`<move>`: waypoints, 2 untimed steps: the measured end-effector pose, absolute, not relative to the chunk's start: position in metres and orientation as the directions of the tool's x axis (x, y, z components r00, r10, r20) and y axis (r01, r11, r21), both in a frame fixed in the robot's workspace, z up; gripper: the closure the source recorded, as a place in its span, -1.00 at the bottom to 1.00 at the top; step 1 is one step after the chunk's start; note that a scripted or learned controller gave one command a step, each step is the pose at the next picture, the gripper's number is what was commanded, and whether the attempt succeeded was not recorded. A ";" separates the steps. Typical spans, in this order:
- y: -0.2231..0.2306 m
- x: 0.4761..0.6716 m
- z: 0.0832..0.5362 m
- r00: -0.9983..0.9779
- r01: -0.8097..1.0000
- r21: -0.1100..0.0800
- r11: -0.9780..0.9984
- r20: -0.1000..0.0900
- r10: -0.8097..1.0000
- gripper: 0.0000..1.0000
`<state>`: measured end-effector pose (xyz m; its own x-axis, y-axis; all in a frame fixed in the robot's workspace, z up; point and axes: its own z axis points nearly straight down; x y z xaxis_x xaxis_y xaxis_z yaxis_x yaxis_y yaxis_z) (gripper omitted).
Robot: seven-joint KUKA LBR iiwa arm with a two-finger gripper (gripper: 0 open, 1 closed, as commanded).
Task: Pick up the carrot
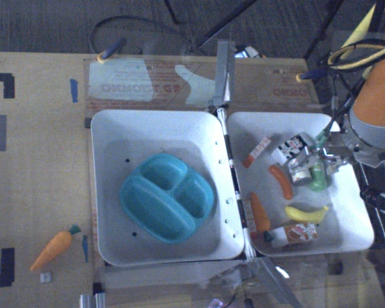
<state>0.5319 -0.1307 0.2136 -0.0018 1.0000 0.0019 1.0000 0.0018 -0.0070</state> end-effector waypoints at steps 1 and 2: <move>-0.168 0.483 0.103 -0.337 0.942 -0.005 0.337 0.004 0.942 -1.00; -0.168 0.482 0.111 -0.335 0.942 -0.007 0.335 0.006 0.942 1.00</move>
